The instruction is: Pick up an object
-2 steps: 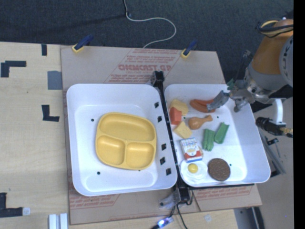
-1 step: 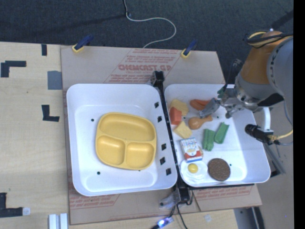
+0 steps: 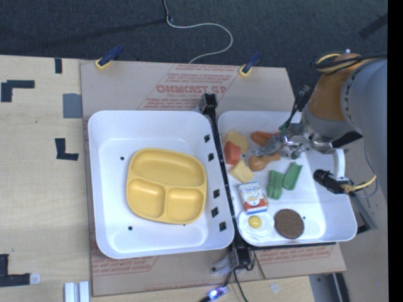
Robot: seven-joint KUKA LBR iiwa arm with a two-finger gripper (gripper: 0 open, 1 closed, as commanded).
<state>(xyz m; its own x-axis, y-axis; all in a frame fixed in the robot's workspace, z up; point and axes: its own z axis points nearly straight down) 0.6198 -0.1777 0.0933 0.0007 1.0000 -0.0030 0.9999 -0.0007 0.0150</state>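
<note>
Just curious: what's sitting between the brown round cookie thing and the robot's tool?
In the camera view, two green pieces lie between the brown disc and the tool, on the right bin's white floor.

Two bins side by side mid-frame, left bin (image 3: 101, 187) holding a divided tray (image 3: 166, 185) at its centre, right bin (image 3: 337, 222) holding toy foods, fried egg (image 3: 255, 223) and burger patty (image 3: 289, 223) at its lower edge, carton (image 3: 252, 197) just above the egg, gripper (image 3: 272, 145) over its upper part.

The arm (image 3: 371, 106) was bulky and grey, ringed by an orange band (image 3: 327, 96) above the wrist, with thin black cables trailing alongside it.
</note>
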